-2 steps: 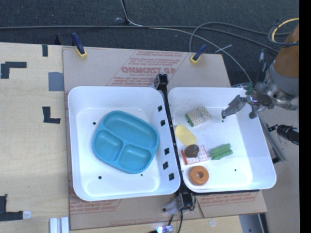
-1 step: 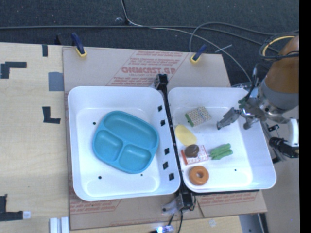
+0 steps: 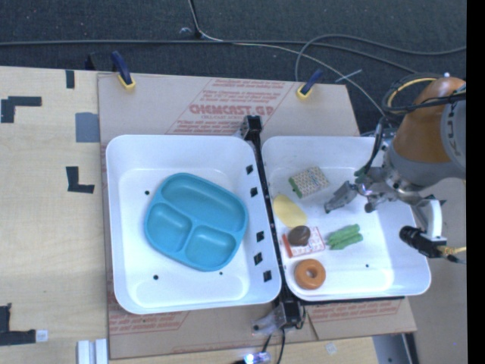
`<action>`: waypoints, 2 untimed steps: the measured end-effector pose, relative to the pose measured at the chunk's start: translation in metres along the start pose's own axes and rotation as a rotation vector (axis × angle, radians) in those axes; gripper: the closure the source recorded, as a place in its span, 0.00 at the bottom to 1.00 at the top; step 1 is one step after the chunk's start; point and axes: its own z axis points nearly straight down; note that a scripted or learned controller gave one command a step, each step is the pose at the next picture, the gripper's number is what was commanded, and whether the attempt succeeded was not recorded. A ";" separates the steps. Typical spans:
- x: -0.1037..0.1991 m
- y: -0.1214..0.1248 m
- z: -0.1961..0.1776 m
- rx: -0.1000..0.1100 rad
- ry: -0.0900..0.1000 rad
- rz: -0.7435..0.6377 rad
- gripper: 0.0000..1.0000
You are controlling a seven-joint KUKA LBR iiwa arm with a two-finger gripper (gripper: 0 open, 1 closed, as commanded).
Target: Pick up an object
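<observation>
1. Nearest obj to me: green veg in the right bin, lying just below and slightly left of my gripper; not touching, not btwn my fingers.
2. Checked sponge-like block sits up-left of my tips, near but apart.
3. My jaws: look nearly closed, holding nothing.
4. Further left in same bin: yellow item, brown round piece on a small card, donut toward the front.
5. Left bin has the blue divided plate, well apart from me.
</observation>
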 end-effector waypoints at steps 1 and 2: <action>0.000 0.000 0.054 -0.006 -0.003 0.000 0.00; 0.000 0.001 0.042 -0.008 -0.004 0.000 1.00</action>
